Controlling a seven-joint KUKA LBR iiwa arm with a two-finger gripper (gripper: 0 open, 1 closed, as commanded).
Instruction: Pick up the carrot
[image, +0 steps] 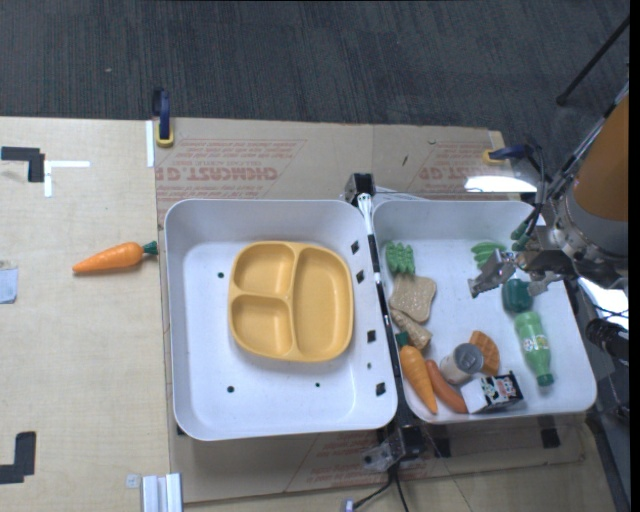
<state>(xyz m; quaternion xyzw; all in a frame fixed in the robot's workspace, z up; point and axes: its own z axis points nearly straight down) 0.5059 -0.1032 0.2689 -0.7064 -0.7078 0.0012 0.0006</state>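
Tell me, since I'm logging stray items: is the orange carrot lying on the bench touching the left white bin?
Apart. The camera view shows bare bench between the orange carrot's green tip and the left white bin's wall.

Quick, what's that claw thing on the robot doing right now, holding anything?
Gripper: open, holding nothing, above the right bin, away from its carrots.
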